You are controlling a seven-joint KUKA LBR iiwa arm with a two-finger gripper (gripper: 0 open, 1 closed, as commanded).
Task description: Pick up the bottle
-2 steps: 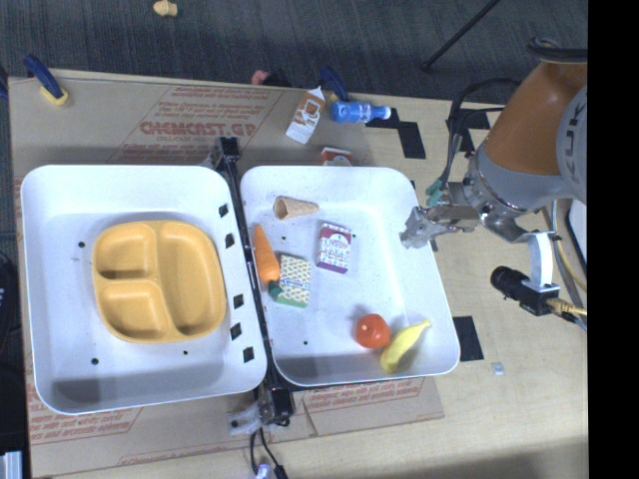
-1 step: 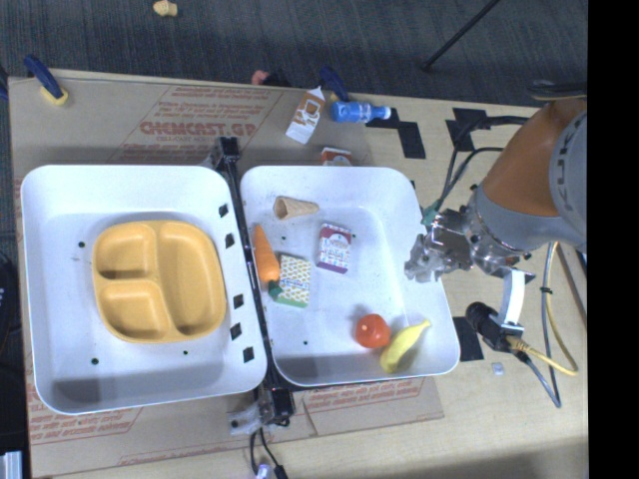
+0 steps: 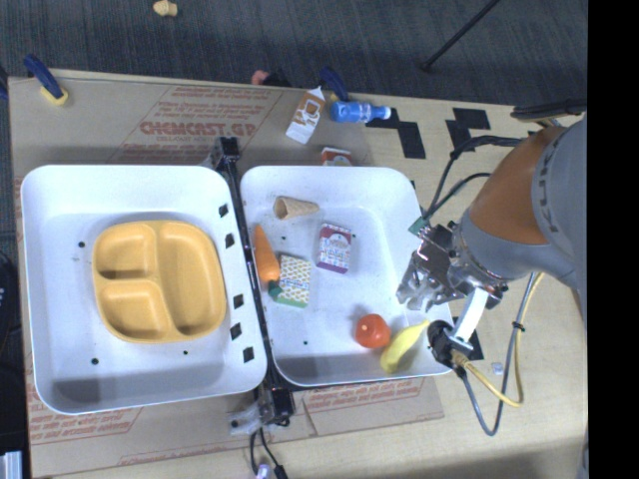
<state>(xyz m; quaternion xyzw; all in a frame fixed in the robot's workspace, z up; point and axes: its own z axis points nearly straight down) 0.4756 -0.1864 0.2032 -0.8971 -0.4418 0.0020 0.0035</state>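
Observation:
The blue bottle [image 3: 351, 112] lies on its side on the cardboard behind the right bin [image 3: 399, 183], outside both bins, its pale cap pointing right. My gripper [image 3: 421, 285] hangs over the right rim of the right bin, near its front right corner, far from the bottle. A yellow banana [image 3: 401, 347] lies just below and in front of the gripper, and I see nothing held in it.
The right bin holds a cone [image 3: 296, 207], a carrot [image 3: 265, 254], a checkered packet [image 3: 293, 279], a purple carton [image 3: 335, 246] and a red tomato [image 3: 371, 330]. A yellow divided plate [image 3: 158, 277] sits in the left bin. A small carton [image 3: 305, 117] lies left of the bottle.

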